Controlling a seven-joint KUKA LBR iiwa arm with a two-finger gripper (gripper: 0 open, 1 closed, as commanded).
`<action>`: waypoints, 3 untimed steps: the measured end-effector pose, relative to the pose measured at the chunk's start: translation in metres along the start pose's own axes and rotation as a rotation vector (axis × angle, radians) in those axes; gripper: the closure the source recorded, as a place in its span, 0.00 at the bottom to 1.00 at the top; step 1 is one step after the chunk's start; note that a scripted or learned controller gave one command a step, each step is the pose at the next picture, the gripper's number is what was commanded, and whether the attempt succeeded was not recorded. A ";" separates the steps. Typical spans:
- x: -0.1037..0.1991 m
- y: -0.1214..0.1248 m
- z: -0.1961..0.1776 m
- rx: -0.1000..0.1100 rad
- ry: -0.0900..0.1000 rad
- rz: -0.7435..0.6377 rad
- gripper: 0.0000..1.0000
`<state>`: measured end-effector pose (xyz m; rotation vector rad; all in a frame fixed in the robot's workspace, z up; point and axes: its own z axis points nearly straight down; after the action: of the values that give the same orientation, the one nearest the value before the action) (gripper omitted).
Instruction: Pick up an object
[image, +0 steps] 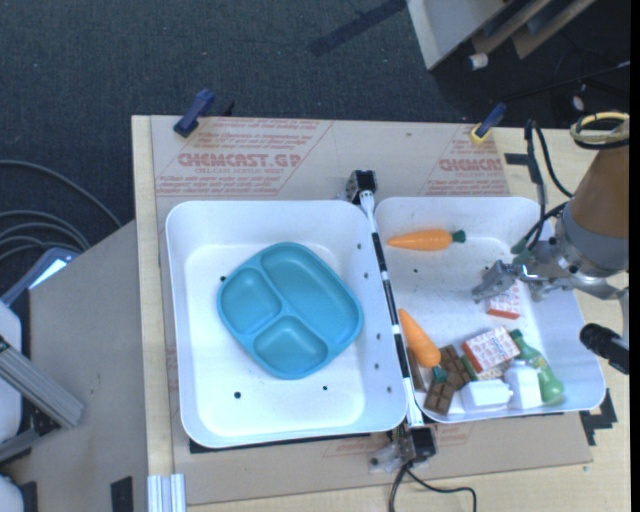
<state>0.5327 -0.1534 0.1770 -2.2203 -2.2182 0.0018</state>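
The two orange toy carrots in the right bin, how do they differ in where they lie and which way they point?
The upper orange toy carrot lies level near the bin's far side, green stem end pointing right. The lower orange toy carrot lies slanted against the divider between the bins, next to the brown chocolate bar; I see no green on it. Both share an orange, tapered shape.

Bright, even overhead light is falling across the bench, washing the two white bins (200, 300) almost to glare left of the gripper (497, 283). The blue divided plate (288, 310) is casting only a faint shadow. The gripper itself is looking slightly soft. The dark floor beyond the bench is staying dim and grainy.
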 end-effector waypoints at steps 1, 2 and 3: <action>-0.059 -0.010 0.084 -0.004 -0.001 -0.001 0.00; -0.059 -0.010 0.074 -0.005 -0.002 0.000 1.00; -0.059 -0.010 0.074 -0.005 -0.002 0.000 0.00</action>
<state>0.5223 -0.2121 0.1026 -2.2238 -2.2214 -0.0015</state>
